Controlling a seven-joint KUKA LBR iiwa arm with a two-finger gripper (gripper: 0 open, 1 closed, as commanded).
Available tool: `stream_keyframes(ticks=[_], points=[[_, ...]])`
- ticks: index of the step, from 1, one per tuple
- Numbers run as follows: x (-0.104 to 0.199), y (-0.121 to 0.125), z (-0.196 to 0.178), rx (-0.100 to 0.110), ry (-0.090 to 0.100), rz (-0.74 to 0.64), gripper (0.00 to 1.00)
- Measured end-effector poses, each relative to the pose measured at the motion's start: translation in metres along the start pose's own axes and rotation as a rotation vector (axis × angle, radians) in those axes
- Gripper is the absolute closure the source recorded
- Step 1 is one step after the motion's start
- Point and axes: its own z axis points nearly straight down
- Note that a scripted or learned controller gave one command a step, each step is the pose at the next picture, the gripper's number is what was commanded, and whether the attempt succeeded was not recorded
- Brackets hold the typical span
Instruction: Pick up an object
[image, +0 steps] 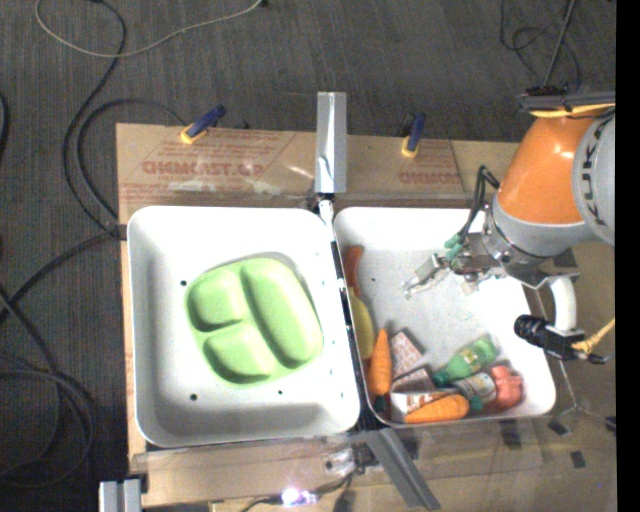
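Note:
My gripper (424, 274) hangs over the upper middle of the right bin (400, 225), above bare white floor. It is open with nothing between its fingers. The objects lie heaped along the bin's near and left sides. They are a green bottle (467, 359), a red item (503, 386), an orange carrot (437, 408), a second carrot (380, 362) standing along the left wall, a brown carton (405, 351), and a yellow piece (362, 322). An orange-red piece (352, 264) rests against the left wall, level with the gripper.
The left bin (150, 240) holds a green divided tray (255, 318). A metal post (330, 140) stands at the far end of the wall between the bins. The arm's orange band (545, 170) and grey wrist overhang the right bin's far right corner.

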Motion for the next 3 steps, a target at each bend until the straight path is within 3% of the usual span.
stream_keyframes(ticks=[1, 2, 3], points=[[0.0064, -0.0481, 0.1122, -0.017, 0.001, 0.188, 0.0], [0.0084, -0.0469, 0.1027, -0.016, 0.006, 0.185, 1.0], [0.0089, -0.0476, 0.1037, -0.013, 0.007, 0.185, 0.0]])
